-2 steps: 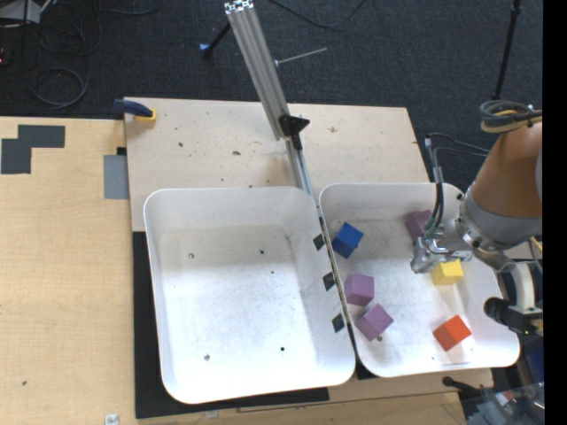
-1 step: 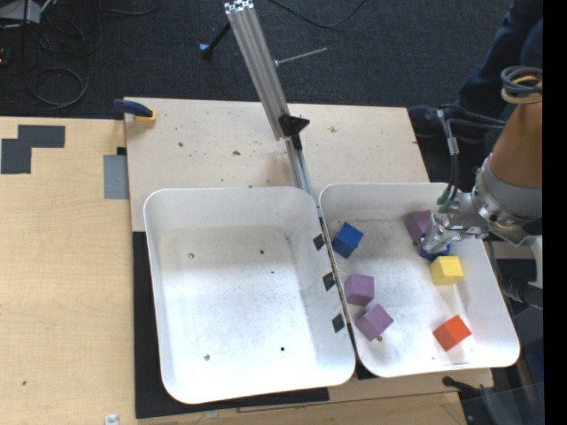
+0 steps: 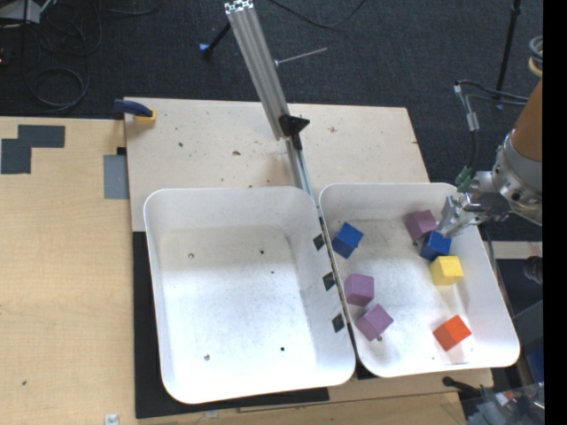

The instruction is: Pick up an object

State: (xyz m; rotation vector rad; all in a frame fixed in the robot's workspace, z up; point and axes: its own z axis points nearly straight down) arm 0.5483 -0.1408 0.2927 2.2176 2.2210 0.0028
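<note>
The arm (image 3: 532, 149) was visible at the right side of the scene as a rounded segment with an orange-brown band, and below it sat a grey metallic wrist ring. A thin dark cable (looped, with a small pale connector) ran along its left side. The gripper (image 3: 454, 212) at the wrist's end was pale silver-grey metal, blocky, with a small green mark on it.

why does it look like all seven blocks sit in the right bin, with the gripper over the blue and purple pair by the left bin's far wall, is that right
Not quite. The camera view shows the gripper over the blue block and purple block near the right bin's far right side, not the left bin. All seven blocks do sit in the right bin.
</note>
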